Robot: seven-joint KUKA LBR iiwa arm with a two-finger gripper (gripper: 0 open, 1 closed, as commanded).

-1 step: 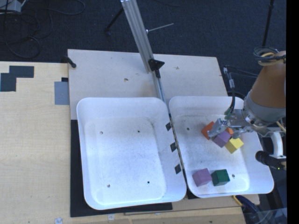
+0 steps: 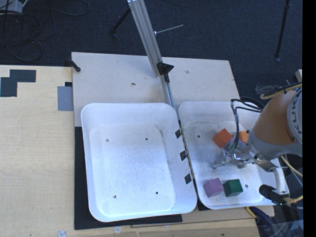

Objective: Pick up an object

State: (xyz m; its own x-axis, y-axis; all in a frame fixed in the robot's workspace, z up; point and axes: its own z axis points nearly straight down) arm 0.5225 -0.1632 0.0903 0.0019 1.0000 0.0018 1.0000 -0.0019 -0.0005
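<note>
Three blocks lie in the right bin (image 2: 197, 117). An orange block (image 2: 222, 138) sits near the bin's middle, a purple block (image 2: 213, 187) and a green block (image 2: 232, 187) lie side by side near the front edge. My gripper (image 2: 228, 158) hangs low over the bin floor just below and right of the orange block, reaching in from the right under the orange-banded wrist (image 2: 276, 125). A second small orange piece (image 2: 243, 137) shows close beside the wrist. The wrist hides the fingertips, and I see nothing held between them.
The left bin (image 2: 98, 117) stands beside the right one, with black clips (image 2: 183, 155) along their shared wall. A slanted aluminium rail (image 2: 148, 33) rises behind the bins. Cables and a white bracket (image 2: 281, 179) crowd the right bin's right edge.
</note>
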